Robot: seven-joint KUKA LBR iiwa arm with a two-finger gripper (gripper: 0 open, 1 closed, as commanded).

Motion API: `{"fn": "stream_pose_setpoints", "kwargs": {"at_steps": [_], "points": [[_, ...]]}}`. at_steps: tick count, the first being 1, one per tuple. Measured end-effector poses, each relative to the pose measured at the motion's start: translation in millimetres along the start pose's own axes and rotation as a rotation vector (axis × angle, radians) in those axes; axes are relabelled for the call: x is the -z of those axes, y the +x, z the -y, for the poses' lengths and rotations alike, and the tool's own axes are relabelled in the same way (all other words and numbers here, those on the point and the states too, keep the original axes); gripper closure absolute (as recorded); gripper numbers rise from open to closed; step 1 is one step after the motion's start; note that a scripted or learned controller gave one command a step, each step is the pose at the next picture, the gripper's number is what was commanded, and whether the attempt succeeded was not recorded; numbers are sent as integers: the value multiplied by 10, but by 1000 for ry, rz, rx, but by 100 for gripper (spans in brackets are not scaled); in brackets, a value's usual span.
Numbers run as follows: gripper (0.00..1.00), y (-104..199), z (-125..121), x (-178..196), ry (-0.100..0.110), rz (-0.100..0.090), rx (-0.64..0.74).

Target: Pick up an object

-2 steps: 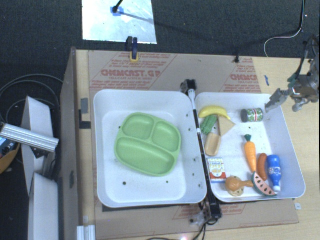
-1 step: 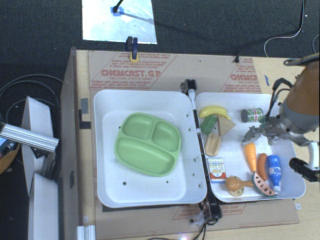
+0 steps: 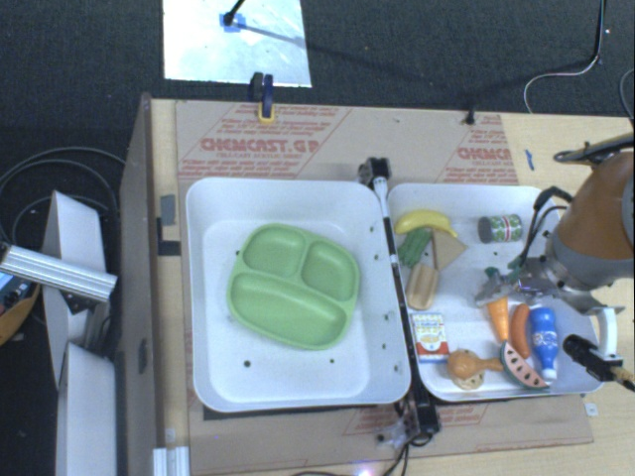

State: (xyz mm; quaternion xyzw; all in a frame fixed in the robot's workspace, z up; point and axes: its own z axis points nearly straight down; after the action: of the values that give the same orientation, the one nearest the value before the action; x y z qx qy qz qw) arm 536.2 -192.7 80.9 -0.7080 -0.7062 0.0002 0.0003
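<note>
Two white bins [image 3: 213,266], one green tray [image 3: 293,286], one banana [image 3: 425,222], gripper [image 3: 506,284] state unclear

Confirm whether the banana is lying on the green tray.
No, the banana lies in the right bin, while the green tray sits in the left bin.

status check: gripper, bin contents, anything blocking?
Gripper low over right bin, nothing visibly held. Carrot and blue bottle just below it. Banana, can further off. Green tray in left bin.
</note>
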Motion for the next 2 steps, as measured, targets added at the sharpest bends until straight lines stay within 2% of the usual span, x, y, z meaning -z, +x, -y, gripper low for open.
{"fn": "stream_pose_setpoints", "kwargs": {"at_steps": [1, 2], "points": [[0, -38, -898, 55, -12, 3, 10], [0, 524, -135, 28, 5, -4, 5]]}}
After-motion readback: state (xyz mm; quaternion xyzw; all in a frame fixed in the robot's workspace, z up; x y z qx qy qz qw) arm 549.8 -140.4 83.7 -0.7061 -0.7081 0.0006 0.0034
